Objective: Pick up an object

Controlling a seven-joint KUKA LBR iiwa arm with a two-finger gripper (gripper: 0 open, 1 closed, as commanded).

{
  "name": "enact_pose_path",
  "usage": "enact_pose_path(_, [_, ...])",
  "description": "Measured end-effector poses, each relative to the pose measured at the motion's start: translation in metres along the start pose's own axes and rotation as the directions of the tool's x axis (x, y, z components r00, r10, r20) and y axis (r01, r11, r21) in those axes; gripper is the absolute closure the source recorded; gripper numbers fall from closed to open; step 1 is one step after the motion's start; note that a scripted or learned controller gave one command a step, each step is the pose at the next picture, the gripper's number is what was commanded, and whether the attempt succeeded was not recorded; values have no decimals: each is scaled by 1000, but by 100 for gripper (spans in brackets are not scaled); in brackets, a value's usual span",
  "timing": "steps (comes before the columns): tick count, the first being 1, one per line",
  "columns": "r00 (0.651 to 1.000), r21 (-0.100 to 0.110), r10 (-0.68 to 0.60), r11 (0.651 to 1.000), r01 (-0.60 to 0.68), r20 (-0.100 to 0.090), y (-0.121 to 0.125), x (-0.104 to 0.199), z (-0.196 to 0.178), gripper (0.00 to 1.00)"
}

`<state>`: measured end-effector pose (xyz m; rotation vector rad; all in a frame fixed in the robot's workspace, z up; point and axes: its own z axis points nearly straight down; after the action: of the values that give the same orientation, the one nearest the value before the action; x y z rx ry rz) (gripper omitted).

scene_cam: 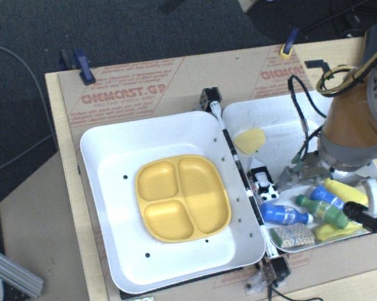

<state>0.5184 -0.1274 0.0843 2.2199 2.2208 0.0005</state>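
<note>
The right bin holds a cluster of objects along its near side. Among them are a blue bottle, a green bottle, a yellow banana-shaped piece and a small black-and-white item. A pale yellow flat object lies apart towards the bin's far left. My gripper reaches in from the right and hangs low over the middle of this bin, just above the cluster and to the right of the black-and-white item. Nothing is visibly held in it.
A yellow divided plate lies in the middle of the left bin. The bins meet at a central rim with black clamps. A black cable loops over the right bin's far side. The arm's orange band covers the bin's right edge.
</note>
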Motion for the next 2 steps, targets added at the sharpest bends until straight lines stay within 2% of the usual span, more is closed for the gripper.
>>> enact_pose_path(1, [1000,-1,0,1000,0,0,37,-96,-33,0])
enact_pose_path(2, [1000,5,-3,1000,3,-10,-11,-92,1,0])
